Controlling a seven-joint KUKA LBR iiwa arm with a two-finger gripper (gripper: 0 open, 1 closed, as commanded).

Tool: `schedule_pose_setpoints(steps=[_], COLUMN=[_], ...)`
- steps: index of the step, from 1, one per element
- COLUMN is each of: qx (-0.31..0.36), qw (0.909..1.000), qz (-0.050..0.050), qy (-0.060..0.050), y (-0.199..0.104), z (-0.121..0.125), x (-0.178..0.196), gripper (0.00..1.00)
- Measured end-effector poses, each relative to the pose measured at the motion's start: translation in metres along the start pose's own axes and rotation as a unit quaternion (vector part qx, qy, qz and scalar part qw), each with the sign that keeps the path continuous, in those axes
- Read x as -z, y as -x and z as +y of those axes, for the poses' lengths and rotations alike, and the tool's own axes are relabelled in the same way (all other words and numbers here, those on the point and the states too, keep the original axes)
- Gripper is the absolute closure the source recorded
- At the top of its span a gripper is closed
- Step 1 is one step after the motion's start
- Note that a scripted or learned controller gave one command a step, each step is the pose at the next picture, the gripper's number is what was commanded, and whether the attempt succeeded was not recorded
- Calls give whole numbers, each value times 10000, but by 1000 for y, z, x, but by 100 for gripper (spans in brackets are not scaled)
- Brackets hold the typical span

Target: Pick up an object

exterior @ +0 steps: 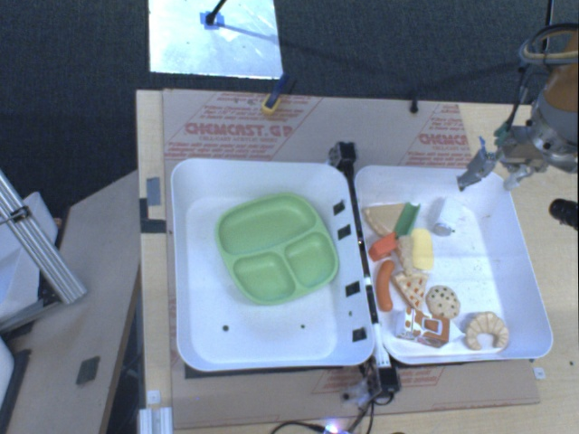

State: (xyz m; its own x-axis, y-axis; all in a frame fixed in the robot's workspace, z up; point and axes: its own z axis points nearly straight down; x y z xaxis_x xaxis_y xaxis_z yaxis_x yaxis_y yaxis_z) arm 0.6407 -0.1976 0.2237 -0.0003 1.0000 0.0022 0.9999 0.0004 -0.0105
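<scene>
With its jaws spread and holding nothing, the grey two-finger gripper (495,172) should drop squarely over one isolated piece, such as the tan plastic croissant (487,330) in the right white bin (529,283).

gripper (496,168) above right bin's (525,269) far edge, fingers spread, nothing between them | left bin (194,269) holds green divided tray (276,247) near its middle | right bin's left half: croissant (488,330) at near edge, cookie (442,300), pizza slice (410,287), sausage (384,284), yellow piece (422,249), green piece (407,218)
</scene>
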Motion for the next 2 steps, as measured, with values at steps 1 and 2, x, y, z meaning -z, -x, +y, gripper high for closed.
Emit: schedule_pose_setpoints(steps=[1,2], qx=[16,4], qw=[10000,10000], qz=[-13,-15], qy=[61,54], y=[-1,8], z=[3,7], x=[9,-39], gripper=[0,0])
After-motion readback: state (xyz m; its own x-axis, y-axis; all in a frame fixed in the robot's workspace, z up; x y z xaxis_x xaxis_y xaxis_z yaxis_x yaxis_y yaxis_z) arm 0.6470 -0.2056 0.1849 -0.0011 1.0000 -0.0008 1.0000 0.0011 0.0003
